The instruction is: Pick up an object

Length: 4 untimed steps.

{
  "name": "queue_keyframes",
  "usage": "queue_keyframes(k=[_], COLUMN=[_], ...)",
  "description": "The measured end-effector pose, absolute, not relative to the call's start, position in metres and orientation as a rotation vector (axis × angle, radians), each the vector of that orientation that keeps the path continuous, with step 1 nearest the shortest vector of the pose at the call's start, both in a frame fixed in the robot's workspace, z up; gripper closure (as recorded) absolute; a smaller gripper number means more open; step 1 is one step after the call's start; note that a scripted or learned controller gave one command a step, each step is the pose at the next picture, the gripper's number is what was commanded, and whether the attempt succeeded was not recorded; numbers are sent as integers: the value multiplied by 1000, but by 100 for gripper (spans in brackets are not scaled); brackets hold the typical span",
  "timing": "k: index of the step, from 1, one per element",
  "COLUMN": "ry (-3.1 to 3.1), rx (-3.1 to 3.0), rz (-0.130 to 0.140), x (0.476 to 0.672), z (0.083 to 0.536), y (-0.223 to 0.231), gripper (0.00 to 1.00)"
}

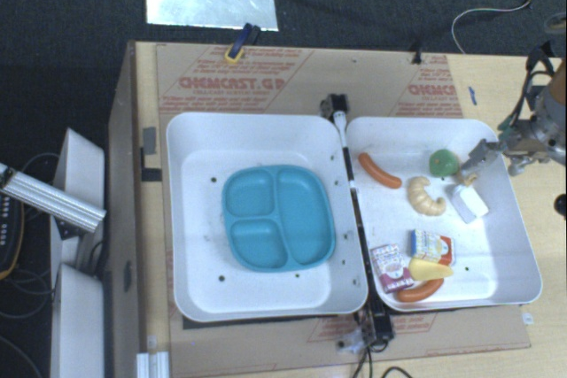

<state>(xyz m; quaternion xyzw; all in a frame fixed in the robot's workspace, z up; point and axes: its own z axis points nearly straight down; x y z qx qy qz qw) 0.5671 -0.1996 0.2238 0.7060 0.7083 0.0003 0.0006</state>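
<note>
The right bin [523, 266] holds several small objects. A green ball [444, 162] lies near its back right, with a beige croissant-shaped piece [426, 196] and a white block [469, 203] just in front of it. An orange-red sausage [379, 171] lies at the back left. Near the front are two printed packets [431, 244] [388, 266], a yellow piece [431, 268] and a red sausage [418, 290]. My gripper [472, 167] reaches in over the bin's right rim, its tip just right of the green ball and above the white block. Nothing can be seen held in it.
The left bin [190, 190] holds a blue divided plate [277, 218]. The arm [539, 133] crosses the right bin's right rim. A black clamp [336, 106] sits at the back where the bins meet. Metal rails [53, 195] stand left of the bench.
</note>
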Motion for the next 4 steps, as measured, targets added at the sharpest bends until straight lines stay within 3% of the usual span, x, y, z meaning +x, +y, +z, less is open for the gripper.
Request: queue_keyframes(k=[1,2,3,4], ry=[2226,2223,2226,2225], rx=[2215,2220,2216,2210], rz=[3,-1,2,4], x=[634,656,650,651], z=[198,125,84,96], y=[-173,-202,-179,-179], gripper=[0,0,0,100])
